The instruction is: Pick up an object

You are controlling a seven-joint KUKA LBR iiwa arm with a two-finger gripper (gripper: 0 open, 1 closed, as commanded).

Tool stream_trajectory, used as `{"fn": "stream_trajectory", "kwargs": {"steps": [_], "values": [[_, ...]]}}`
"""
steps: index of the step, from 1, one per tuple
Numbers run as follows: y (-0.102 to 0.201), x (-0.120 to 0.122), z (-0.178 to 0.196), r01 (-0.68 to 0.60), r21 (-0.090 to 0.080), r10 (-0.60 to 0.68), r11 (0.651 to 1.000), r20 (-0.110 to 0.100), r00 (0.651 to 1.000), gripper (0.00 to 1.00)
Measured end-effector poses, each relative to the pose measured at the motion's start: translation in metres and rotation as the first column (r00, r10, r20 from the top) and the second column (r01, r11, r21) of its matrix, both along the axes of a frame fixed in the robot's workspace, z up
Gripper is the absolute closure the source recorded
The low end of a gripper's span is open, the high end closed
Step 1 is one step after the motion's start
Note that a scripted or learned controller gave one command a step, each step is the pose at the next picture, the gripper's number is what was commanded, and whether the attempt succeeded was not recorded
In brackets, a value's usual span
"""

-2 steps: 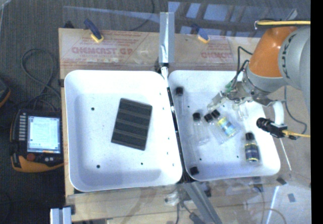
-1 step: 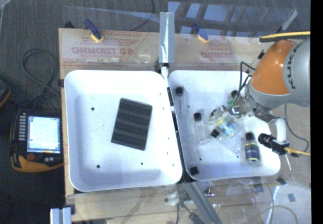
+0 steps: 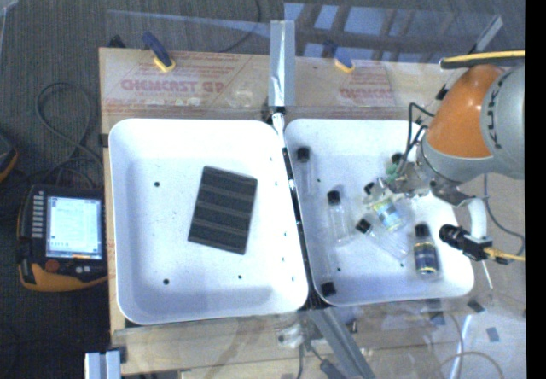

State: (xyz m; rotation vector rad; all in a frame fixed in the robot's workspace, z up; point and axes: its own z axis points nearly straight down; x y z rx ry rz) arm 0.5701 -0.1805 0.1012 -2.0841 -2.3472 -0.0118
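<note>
My end effector (image 3: pixel 399 185) hovers over clear vials (image 3: pixel 388 219) in the right bin (image 3: pixel 341 283) — light, slippery, fragile; I'd grip mid-body. Its opening I cannot tell.

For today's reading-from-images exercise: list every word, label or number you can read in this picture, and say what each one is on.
"KU", white, cut off by the frame: on the arm's orange band.
Faint red lettering on the protective sheet behind the bins: too blurred to read.
Handheld pendant screen: text too small.
Dark bottle label: unreadable.

A flat pad (image 3: pixel 223 209) lay in the left bin (image 3: pixel 136 283); what looked like several small vials (image 3: pixel 388 219) clustered in the right bin (image 3: pixel 358 283).
</note>
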Motion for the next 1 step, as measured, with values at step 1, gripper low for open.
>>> {"fn": "stream_trajectory", "kwargs": {"steps": [1], "values": [[0.0085,0.0403,0.1054,-0.039,-0.007,0.039,0.999,-0.004,0.999,1.00]]}}
